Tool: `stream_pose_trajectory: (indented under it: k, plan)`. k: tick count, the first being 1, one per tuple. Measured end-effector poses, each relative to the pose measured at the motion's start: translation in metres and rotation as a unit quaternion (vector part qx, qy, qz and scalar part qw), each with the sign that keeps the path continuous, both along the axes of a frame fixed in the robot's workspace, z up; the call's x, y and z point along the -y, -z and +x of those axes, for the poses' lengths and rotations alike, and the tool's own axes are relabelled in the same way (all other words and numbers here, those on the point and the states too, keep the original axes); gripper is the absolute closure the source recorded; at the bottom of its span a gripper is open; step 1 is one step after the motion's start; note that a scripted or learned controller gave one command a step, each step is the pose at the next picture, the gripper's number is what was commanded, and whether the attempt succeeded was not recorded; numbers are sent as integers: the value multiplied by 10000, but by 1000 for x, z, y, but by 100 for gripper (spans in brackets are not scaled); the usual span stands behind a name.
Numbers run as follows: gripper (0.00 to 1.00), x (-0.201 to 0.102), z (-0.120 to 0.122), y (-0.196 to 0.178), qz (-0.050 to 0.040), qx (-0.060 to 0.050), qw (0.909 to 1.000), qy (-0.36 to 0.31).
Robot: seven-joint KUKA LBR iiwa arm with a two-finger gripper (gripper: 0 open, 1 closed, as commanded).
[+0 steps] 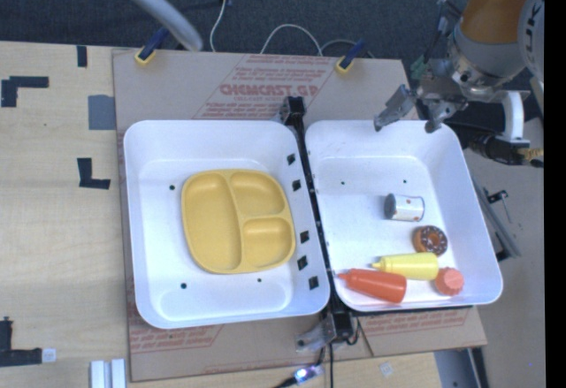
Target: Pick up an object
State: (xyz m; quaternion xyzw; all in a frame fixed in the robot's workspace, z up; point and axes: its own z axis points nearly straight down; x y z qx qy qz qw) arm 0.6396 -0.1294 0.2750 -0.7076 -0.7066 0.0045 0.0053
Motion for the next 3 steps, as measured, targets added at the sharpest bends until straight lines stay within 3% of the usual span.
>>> stream_pose_trajectory:
  k: [1,3]
  plan:
    - [0,0,2,-8,-8,62,10000,-14]
    - [0,2,-1,121,-5,30,10000,-13]
